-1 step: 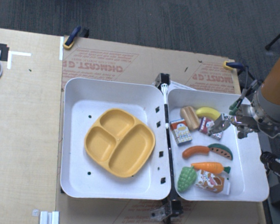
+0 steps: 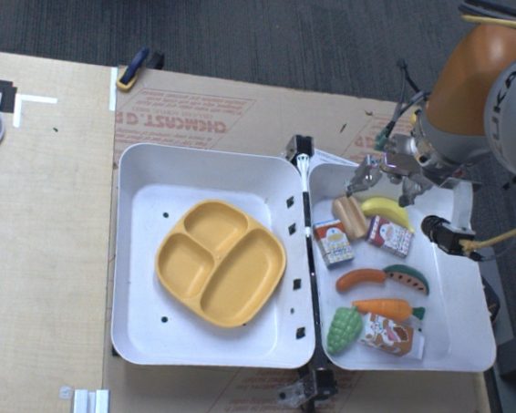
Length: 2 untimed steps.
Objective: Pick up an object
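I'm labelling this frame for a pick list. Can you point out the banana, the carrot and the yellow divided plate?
banana (image 2: 387,209): camera view, middle of its curved yellow body.
carrot (image 2: 383,307): camera view, middle of the orange root.
yellow divided plate (image 2: 220,261): camera view, ridge between its compartments.

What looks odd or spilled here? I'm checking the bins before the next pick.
Nothing stands out. The yellow plate lies flat but turned askew in the left bin; the toy food lies loose in the right bin, none spilled out.
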### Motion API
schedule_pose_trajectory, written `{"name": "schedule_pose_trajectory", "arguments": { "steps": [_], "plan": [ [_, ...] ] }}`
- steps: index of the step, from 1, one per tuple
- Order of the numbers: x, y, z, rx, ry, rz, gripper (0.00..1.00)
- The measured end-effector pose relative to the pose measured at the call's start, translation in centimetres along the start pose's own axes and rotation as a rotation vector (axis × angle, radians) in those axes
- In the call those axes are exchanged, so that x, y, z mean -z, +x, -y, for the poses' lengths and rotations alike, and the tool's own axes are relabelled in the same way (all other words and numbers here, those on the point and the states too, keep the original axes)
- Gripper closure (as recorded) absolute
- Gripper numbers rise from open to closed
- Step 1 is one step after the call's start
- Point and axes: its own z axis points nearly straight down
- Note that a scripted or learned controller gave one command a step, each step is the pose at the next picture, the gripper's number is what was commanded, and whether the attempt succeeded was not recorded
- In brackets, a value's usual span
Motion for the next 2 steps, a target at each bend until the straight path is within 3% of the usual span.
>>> {"name": "schedule_pose_trajectory", "arguments": {
  "steps": [1,2],
  "plan": [
    [-10.8,-4.1,2.4,0.137,-0.009,0.001,0.00],
    [-9.8,-4.2,2.3,0.135,-0.013,0.003,1.00]
  ]
}}
